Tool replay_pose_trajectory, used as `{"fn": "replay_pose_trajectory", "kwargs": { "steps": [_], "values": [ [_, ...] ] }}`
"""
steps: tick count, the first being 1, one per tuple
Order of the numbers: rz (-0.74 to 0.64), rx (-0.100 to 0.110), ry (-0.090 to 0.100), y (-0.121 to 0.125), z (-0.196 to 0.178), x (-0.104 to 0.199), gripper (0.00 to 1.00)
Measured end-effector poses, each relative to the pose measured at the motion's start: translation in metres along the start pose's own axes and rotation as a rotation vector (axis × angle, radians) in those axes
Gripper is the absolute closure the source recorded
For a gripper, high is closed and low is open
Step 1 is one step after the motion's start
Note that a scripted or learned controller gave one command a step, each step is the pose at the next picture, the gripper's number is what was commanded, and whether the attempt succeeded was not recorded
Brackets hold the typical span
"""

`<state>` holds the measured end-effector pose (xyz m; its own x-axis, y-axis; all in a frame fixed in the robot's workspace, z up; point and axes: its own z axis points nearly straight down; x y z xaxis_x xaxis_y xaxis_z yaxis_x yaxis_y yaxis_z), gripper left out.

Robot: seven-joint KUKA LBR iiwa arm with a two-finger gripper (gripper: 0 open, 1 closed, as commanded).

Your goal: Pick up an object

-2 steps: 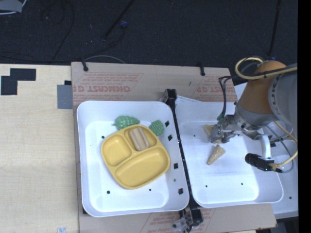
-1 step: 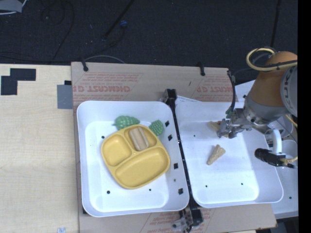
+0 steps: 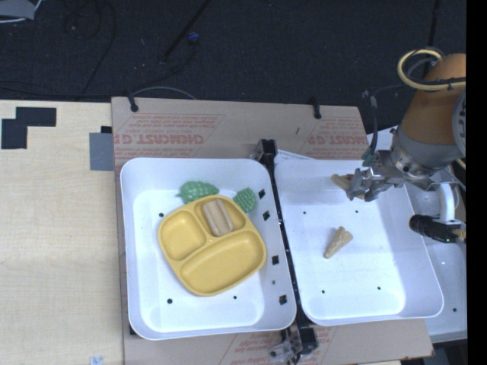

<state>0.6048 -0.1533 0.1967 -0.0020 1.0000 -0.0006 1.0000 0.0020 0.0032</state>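
Note:
My gripper [image 3: 361, 186] hangs low over the far right part of the right bin [image 3: 380, 299]. A small tan piece [image 3: 339, 179] lies right at its left side, touching or nearly touching it; I cannot tell whether it is gripped. A tan cone-shaped object [image 3: 338, 242] lies on the bin floor nearer the front, apart from the gripper.
The left bin [image 3: 144, 295] holds a yellow divided plate [image 3: 217, 268] with a tan bread-like piece [image 3: 219, 217] in one compartment. Two green leafy items [image 3: 198, 191] [image 3: 246, 199] lie behind the plate. A black divider [image 3: 275, 226] runs between the bins.

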Motion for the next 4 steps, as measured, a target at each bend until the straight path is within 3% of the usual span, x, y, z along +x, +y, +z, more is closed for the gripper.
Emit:
{"fn": "replay_pose_trajectory", "kwargs": {
  "steps": [1,4],
  "values": [
    [0.001,0.002,0.000,-0.007,-0.045,-0.002,1.00],
    [-0.002,0.009,0.002,-0.039,-0.028,0.135,1.00]
  ]
}}
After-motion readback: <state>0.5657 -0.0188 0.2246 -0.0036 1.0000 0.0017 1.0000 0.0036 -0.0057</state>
